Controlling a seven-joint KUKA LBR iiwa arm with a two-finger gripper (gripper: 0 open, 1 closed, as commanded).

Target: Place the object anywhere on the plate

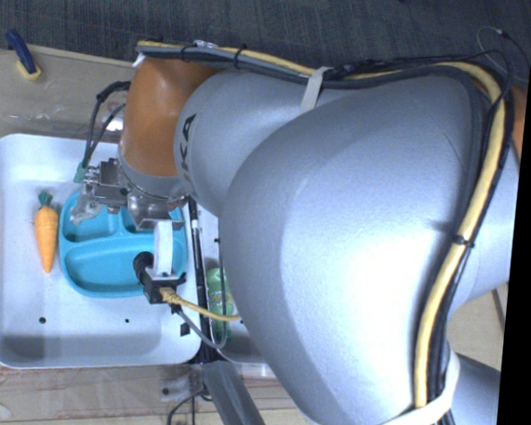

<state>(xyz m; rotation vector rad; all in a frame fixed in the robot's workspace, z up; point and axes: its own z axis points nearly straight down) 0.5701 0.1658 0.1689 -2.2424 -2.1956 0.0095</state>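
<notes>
A: Where is the small orange toy carrot with the green leafy top (46, 235)?

B: It lies flat on the floor of the left shallow white plastic bin (12, 323), just beside the left edge of the blue plastic plate (102, 261). I cannot tell whether it touches the plate's rim.

A: Which way does it point?

B: Its long axis runs up and down the view, roughly along the plate's left side. The green top is at the upper end, toward the far wall of the bin; the tapered tip points toward the near wall.

A: And the two-finger gripper (94, 202)?

B: It hangs below the orange band (153, 117) of the big grey arm (338, 233), over the upper part of the blue plate. The carrot is beside it, not under it. Whether it is clenched or released I cannot tell; the wrist hides that.

A: Counts?

B: One carrot, one blue plate, one arm. A green object (220, 296) shows just right of the plate, half hidden by the arm and a yellow cable (205, 311); I cannot tell what it is. A small blue-and-yellow item (23, 55) lies on the bench at the top left.
</notes>
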